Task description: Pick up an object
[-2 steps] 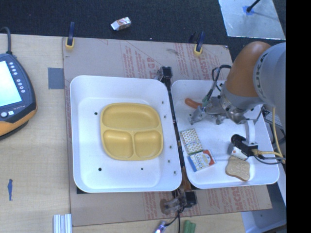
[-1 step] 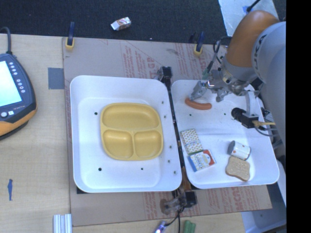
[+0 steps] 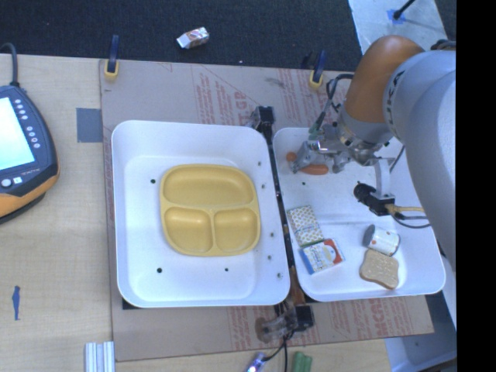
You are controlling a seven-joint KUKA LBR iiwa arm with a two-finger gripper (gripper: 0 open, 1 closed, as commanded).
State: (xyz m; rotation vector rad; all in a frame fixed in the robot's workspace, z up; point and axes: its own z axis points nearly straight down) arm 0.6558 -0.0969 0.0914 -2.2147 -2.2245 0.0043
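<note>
My gripper [image 3: 313, 159] is low over the far left corner of the right bin [image 3: 345, 208], reaching in from the right. An orange, sausage-shaped thing [image 3: 315, 170] lies right under it, partly hidden by the gripper. Nearer the front of the same bin lie a green-and-white patterned packet [image 3: 304, 224], a small blue, white and red box [image 3: 322, 255], a slice of toast [image 3: 379, 269] and a small grey-and-white piece [image 3: 382, 240].
The left bin [image 3: 132, 208] holds a yellow divided plate [image 3: 209, 208]. A tablet-like pendant [image 3: 19, 149] lies on the bench at the far left. Clamps stand along the cardboard's far edge, and a wrapped scrap [image 3: 193, 38] lies on the dark floor beyond.
</note>
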